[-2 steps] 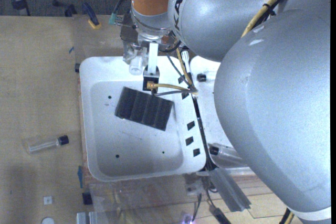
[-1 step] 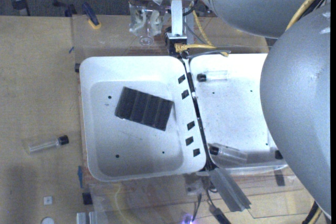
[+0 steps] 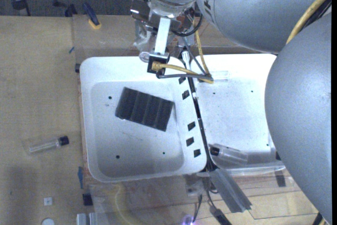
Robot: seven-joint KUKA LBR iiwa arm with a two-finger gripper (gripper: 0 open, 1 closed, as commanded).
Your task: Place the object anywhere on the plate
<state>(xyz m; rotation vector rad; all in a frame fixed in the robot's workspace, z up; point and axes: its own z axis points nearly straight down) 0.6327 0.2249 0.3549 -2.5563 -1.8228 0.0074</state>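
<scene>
Black and ribbed, the plate (image 3: 145,108) lies in the left bin (image 3: 105,153), with the clear vial (image 3: 230,154) we take for the object at 7 o'clock in the right bin (image 3: 237,113); our gripper (image 3: 171,21), open or closed we cannot tell, hangs at 12 o'clock, so we judge the pick comes next.

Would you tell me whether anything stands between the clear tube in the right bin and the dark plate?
Only the bins' adjoining rims, running between the clear tube and the dark plate; the tube would have to be lifted over them. No loose thing visibly lies on that path.
</scene>
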